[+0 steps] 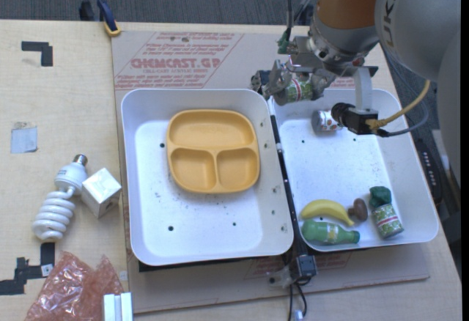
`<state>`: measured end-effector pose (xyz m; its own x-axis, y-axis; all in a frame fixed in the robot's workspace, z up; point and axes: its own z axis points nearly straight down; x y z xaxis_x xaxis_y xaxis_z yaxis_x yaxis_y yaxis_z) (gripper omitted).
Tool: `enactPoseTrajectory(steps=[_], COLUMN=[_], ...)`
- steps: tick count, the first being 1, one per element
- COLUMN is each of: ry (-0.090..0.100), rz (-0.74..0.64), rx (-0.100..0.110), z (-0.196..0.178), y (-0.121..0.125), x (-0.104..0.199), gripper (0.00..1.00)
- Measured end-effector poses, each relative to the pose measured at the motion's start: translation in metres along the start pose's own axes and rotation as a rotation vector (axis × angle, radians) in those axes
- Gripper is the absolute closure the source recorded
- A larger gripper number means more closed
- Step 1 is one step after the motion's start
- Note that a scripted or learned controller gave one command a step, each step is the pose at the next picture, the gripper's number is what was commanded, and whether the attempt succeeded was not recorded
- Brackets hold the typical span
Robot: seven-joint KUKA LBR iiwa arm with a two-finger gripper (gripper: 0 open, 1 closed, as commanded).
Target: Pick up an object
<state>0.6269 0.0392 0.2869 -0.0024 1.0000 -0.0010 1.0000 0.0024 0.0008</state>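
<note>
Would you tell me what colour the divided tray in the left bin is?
Yellow-orange; the divided tray shows plainly in the camera view.

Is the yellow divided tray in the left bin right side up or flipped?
Right side up: the yellow tray shows its three open compartments facing the camera, lying flat in the left bin.

You have two white bins (146, 239) on the bench. The left one carries one yellow divided tray (212, 149). In the right one you can count one banana (327, 210), one green bottle (330, 233) lying down, one small green-capped jar (385, 214), one small brown object (359, 209) and one silvery can (324, 122). Outside the bins you have one spiral light bulb (58, 198) and one white cube (101, 191).
</note>
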Motion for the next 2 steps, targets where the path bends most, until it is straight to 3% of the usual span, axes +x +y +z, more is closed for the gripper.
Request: enactPoseTrajectory(steps=[1,2], ry=[0.000,0.000], rz=[0.000,0.000], rx=[0.000,0.000], z=[-0.0021,-0.0021], y=[0.0289,0.0289], x=[0.0544,0.0544], gripper=[1.00,0.00])
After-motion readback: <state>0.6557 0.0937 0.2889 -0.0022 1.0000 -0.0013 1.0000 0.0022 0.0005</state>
